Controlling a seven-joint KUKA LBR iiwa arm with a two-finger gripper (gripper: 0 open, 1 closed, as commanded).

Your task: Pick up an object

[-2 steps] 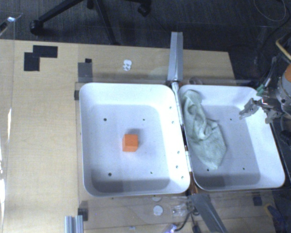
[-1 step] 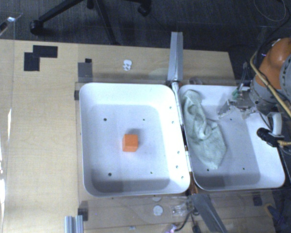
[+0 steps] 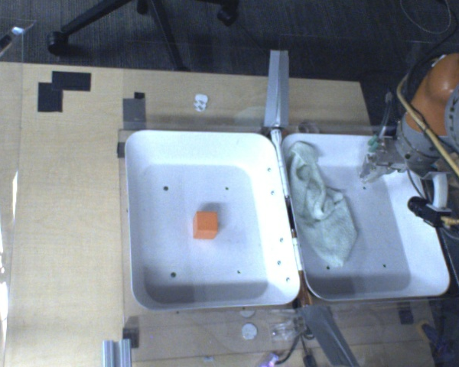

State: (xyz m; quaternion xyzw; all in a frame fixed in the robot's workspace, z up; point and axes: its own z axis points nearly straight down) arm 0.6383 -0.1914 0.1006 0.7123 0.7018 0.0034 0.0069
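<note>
Bench w/ two white bins side by side. Left bin (image 3: 149,205) has an orange cube (image 3: 206,225) near centre, free on all sides, prob. the easy pick. Right bin (image 3: 424,270): crumpled cloth (image 3: 321,205) along its left wall. Gripper (image 3: 375,163) hovers at the bin's upper right, holding nothing; opening: can't tell.

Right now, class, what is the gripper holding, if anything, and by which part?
Nothing: the gripper hangs over the right white bin, apart from the crumpled pale green cloth.
</note>
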